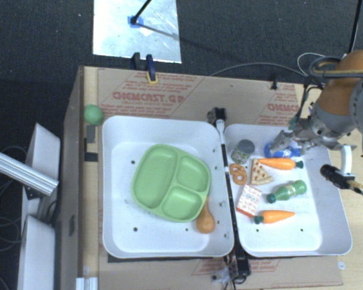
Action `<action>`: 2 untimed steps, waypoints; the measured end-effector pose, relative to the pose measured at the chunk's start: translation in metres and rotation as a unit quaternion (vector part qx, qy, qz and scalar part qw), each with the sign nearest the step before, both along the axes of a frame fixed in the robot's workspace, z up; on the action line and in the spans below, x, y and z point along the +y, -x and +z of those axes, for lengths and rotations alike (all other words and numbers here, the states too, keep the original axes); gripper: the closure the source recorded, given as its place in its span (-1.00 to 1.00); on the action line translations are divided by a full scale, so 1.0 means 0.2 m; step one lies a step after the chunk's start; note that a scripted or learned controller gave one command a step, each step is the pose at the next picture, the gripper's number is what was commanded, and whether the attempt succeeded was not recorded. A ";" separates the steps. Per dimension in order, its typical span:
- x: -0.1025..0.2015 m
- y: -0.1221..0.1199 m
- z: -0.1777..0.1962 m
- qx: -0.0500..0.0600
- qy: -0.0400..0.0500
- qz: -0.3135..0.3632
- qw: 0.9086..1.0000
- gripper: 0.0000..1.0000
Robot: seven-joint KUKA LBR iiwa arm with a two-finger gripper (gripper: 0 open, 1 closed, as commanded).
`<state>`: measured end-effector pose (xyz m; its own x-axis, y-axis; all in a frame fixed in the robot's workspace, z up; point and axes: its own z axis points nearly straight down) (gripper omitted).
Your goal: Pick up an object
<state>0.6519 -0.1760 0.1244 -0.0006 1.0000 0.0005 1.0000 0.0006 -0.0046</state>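
My gripper [283,142] hangs low over the far right part of the right bin [328,232], just above a small blue object [284,153] and an orange carrot [280,164]. Also in that bin are a grey can [244,150], a pretzel [237,172], a pizza slice [261,174], a green bottle [288,190], a white and red packet [248,201] and a second carrot [273,217]. The left bin [121,229] holds a green divided plate [171,183] with a brown pear [205,220] against its near right edge.
A green ball [93,114] sits on the bench's left rim. The divider [226,185] runs between the two bins. A black fitting with a cable [337,176] juts over the right bin's right wall. A blue clamp [150,67] grips the board's far edge.
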 end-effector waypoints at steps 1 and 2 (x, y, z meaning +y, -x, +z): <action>0.02 -0.09 -0.19 -0.005 0.001 0.002 1.000 -1.00; 0.02 -0.10 -0.13 -0.006 0.002 0.003 1.000 1.00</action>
